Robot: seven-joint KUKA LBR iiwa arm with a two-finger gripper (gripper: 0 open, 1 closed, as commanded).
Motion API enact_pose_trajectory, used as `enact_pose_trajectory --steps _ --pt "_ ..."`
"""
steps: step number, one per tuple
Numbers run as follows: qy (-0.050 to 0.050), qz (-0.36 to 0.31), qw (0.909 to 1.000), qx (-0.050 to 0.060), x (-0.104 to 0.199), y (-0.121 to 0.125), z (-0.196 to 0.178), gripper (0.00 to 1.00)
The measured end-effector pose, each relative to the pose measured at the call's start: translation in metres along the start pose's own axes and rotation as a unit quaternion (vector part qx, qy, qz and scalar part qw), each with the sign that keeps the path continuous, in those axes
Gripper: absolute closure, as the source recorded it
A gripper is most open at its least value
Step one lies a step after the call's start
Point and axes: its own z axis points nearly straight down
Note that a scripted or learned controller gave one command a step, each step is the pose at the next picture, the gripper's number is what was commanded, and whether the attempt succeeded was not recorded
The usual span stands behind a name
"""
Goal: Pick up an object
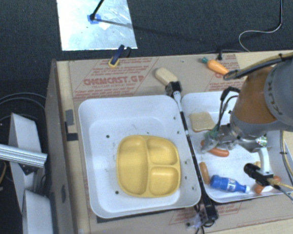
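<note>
Left bin (93, 118): a yellow divided tray (147, 166) fills the middle; bare floor runs along the far edge and left wall. Right bin (206, 99): the arm (267, 103) covers the right half. Near the divider lie a tan bread slice (202, 120), an orange sausage (219, 152) and a second sausage (204, 171); a blue bottle (228, 184) crowds the near edge. Bare floor remains at the far-left corner.
</note>
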Motion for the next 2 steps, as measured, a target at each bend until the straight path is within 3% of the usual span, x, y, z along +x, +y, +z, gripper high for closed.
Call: enact_pose_trajectory --steps 1,2 --pt "0.0 -0.001 1.0 -0.001 0.0 0.001 -0.01 1.0" --pt "0.0 -0.001 1.0 -0.001 0.05 0.008 -0.101 1.0"
